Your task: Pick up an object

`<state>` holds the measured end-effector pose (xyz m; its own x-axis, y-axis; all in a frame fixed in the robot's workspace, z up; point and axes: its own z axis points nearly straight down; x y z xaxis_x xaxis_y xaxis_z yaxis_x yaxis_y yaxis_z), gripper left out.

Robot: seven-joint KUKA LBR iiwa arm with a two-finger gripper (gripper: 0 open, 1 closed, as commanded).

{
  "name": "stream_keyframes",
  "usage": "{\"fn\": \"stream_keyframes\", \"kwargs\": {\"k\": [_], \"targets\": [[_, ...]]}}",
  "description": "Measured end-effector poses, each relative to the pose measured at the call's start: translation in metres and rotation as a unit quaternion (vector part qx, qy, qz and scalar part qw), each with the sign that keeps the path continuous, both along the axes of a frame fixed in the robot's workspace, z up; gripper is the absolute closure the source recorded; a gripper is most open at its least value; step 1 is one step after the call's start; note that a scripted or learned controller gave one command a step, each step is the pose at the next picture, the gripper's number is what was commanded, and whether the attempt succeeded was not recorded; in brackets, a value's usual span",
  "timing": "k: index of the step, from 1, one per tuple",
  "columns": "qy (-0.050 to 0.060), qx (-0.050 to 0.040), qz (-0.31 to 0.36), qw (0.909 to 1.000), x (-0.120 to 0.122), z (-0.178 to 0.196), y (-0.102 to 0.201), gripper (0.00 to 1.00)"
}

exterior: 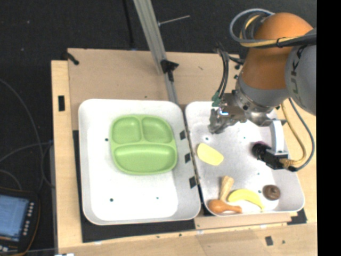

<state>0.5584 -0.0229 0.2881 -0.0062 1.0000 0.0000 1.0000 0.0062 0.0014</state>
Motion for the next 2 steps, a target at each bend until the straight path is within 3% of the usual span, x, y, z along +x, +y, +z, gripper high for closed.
{"fn": "stream_keyframes", "kwargs": {"k": [1,2], "targets": [[0.0,0.0,0.0,1.0,0.012,-0.007,0.046,1.0],[0.002,0.0002,0.0,1.0,0.018,-0.037,0.098,1.0]]}}
